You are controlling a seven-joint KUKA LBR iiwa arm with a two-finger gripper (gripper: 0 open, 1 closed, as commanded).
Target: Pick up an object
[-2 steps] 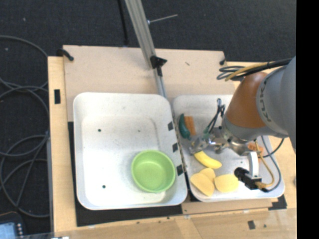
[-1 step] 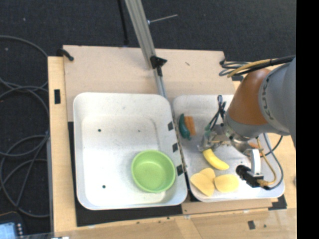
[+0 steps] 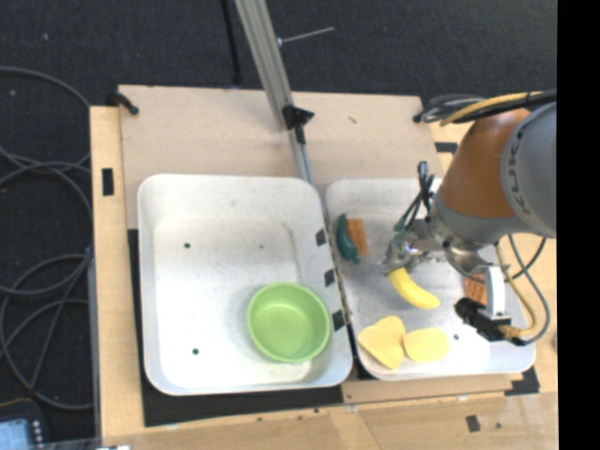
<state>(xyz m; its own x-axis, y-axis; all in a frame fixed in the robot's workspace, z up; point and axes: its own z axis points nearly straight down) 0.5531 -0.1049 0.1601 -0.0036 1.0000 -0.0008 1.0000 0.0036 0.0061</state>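
My gripper (image 3: 406,254) hangs low over the middle of the right bin (image 3: 375,200). A yellow banana (image 3: 415,291) lies just below it, and its upper end reaches up to the gripper's tip. A teal and orange object (image 3: 352,238) rests by the bin's left wall, to the left of the gripper. Two pale yellow flat pieces (image 3: 405,342) lie side by side near the front wall. The arm's orange band (image 3: 478,172) covers the bin's right part.
A green bowl (image 3: 288,321) sits at the front right of the left bin (image 3: 197,251). A slanted metal pole (image 3: 272,64) stands behind the bins. An orange item (image 3: 475,289) peeks out under the wrist by black cables (image 3: 487,322).
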